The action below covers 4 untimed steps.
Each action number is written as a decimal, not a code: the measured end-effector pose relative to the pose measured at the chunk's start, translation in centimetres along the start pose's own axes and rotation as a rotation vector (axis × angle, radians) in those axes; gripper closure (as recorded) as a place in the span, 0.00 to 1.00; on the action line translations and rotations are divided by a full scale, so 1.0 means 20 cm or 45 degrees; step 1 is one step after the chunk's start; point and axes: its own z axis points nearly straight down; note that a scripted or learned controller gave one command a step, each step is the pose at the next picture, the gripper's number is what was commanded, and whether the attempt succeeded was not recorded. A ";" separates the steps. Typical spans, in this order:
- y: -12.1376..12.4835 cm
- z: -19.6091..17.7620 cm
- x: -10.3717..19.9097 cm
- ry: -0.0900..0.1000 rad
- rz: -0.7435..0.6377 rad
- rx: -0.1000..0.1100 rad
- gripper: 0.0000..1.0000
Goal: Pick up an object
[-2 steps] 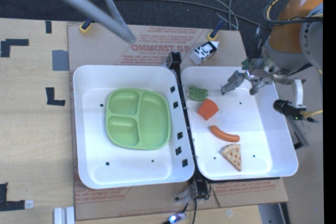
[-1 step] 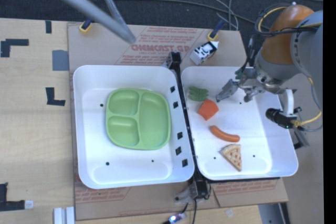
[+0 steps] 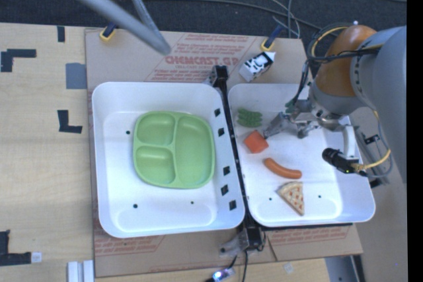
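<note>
The arm reaches in from the right over the right bin [image 3: 350,208], its jaws [image 3: 269,131] spread apart and grasping nothing, poised just above an orange-red block [image 3: 256,141]. Four items share this bin: the block, a green leafy piece [image 3: 249,117] close to the dividing wall, a sausage [image 3: 283,168] mid-floor, and a pizza slice [image 3: 291,197] near the front rim. Bare white floor lies open along the bin's right side. The left bin [image 3: 109,162] holds one green divided plate [image 3: 174,148], with open floor all round it. The arm's bulk hides the right bin's far right corner. Both bins rest on the cardboard-covered surface [image 3: 198,56].
</note>
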 end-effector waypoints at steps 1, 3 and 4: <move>0.01 -0.07 0.00 0.000 -0.001 -0.004 1.00; 0.00 -0.56 0.07 0.000 -0.001 -0.013 1.00; -0.02 -0.79 0.04 -0.001 0.001 -0.012 1.00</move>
